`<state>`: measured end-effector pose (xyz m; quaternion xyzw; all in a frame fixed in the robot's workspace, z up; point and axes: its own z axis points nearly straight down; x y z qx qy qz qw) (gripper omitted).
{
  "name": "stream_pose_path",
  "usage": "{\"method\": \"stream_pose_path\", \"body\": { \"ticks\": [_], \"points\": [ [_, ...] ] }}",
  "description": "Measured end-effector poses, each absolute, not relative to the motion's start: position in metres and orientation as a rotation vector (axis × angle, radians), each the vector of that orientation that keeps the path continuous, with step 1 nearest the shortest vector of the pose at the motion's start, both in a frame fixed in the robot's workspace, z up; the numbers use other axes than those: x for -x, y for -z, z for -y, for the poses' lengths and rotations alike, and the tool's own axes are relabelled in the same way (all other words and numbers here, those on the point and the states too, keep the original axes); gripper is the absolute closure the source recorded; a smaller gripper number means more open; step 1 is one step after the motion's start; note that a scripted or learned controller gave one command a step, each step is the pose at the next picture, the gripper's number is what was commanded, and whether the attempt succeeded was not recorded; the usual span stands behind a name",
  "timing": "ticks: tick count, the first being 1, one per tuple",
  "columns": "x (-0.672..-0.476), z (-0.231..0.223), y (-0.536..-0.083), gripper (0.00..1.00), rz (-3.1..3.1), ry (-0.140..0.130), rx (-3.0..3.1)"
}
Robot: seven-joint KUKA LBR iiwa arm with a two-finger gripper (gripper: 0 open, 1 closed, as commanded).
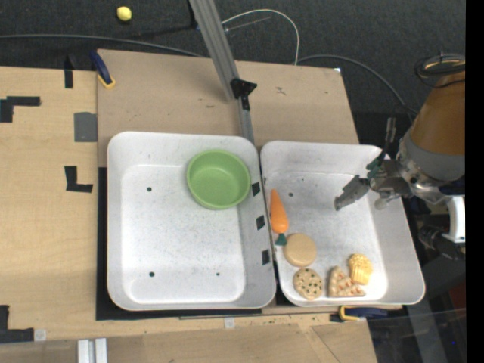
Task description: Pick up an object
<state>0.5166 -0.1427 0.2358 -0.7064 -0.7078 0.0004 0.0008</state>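
Observation:
My gripper [368,195] hangs over the right side of the right bin [318,165]. Its fingers are spread and look open, with nothing between them. Below and to its left, an orange carrot [279,212] lies along the bin's left wall. A tan round bun [300,249], a brown waffle cookie [308,283], a pink-orange piece [342,283] and a yellow corn piece [360,268] sit along the near side. A green bowl [218,178] rests at the upper right of the left bin [136,218].
A grey metal pole [215,36] slants down to the gap between the bins at the back. Cables loop behind the right bin. A blue clamp [102,68] sits at the board's back left corner, and a yellow ball [124,13] lies on the dark floor.

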Motion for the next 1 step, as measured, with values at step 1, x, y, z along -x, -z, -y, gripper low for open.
{"method": "stream_pose_path", "body": {
  "ticks": [1],
  "points": [
    [-0.5166,0.1428,-0.2359,0.00,2.223,-0.001,2.218]
  ]
}}
